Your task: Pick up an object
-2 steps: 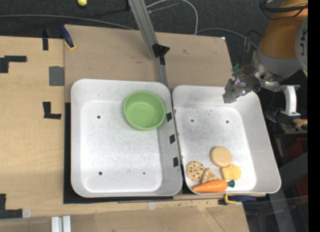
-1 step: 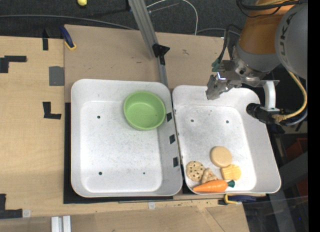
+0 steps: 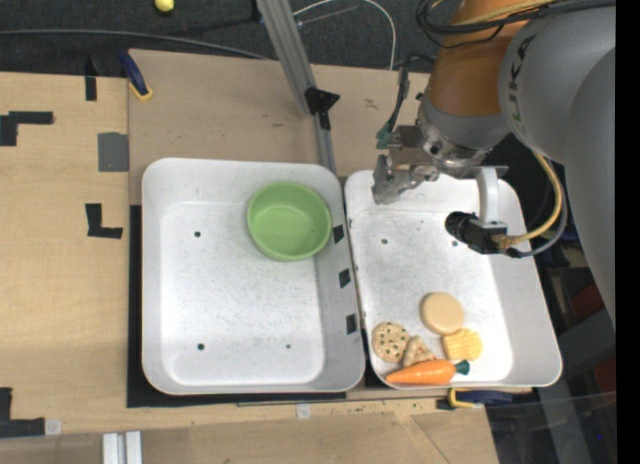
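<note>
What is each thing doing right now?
Green bowl: upright, in the left bin.
Carrot: lying flat, right bin's near corner.
Cookie: flat, beside carrot.
Gripper: over right bin's far edge, holding nothing visible.

Two white bins: a left bin (image 3: 170, 282) and a right bin (image 3: 520, 292). One green bowl (image 3: 289, 220) in the left bin. In the right bin, one carrot (image 3: 425, 373), one cookie (image 3: 389, 339), one tan round (image 3: 441, 311), and one yellow piece (image 3: 463, 344).
</note>
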